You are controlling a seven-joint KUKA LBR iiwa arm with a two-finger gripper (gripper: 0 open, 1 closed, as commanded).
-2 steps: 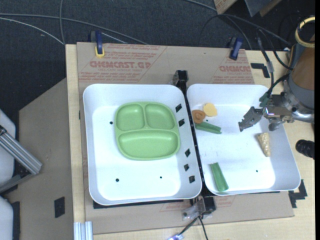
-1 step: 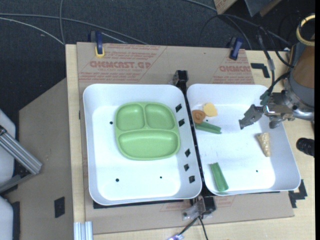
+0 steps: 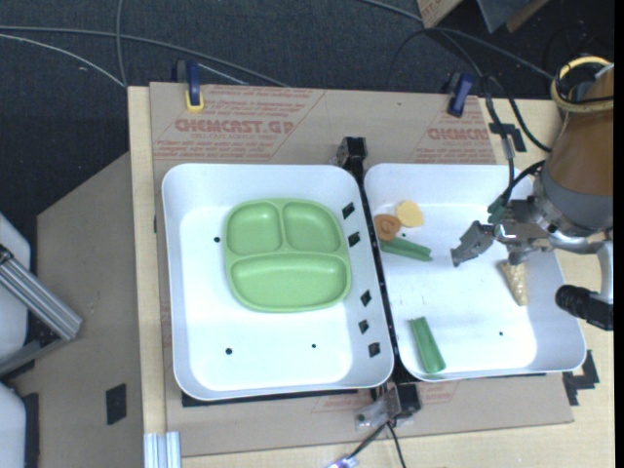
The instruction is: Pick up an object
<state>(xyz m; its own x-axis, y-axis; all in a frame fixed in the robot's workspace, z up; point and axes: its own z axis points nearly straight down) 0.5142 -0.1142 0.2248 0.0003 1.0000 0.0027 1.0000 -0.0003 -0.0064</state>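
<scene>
Green stick [image 3: 404,250] lies left of raised pincer [image 3: 472,246].

In the right bin [image 3: 458,364] the open floor lay through the middle and front right, between a dark green stick [image 3: 405,250] and small orange and yellow pieces [image 3: 398,220] crowded near the divider [image 3: 370,252] at the back left, a light green block [image 3: 426,345] at the front left, and a tan piece [image 3: 516,282] toward the right wall. The gripper [image 3: 478,247] and its arm took up the bin's right rear. In the left bin [image 3: 195,359] a green divided plate [image 3: 287,255] covered the centre, leaving bare floor around it, widest along the front.
</scene>
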